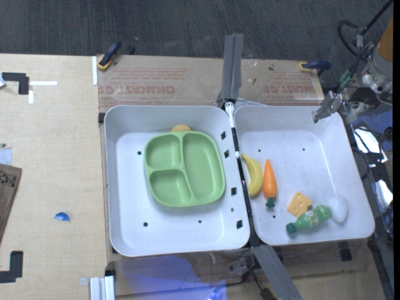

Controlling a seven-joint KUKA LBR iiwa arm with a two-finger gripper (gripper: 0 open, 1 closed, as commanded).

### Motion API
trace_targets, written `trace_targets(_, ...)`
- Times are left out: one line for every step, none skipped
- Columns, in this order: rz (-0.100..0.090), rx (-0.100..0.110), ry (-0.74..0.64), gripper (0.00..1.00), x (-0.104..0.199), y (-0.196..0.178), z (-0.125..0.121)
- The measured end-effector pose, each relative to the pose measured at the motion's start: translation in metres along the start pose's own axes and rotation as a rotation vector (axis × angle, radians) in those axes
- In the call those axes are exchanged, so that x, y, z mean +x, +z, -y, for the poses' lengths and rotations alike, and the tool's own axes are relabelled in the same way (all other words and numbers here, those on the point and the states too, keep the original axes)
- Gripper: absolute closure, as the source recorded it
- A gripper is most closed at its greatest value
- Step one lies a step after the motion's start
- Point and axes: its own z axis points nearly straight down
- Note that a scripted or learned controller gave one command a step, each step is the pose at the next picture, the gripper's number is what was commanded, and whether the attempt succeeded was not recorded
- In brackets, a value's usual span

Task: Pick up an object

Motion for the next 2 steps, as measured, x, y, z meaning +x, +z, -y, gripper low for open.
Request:
trace_targets(0.0, 0.001, -0.042, 0.0, 0.046, 0.138, 0.004)
trace_targets(0.0, -0.001, -0.112, 0.0, 0.082, 0.178, 0.035)
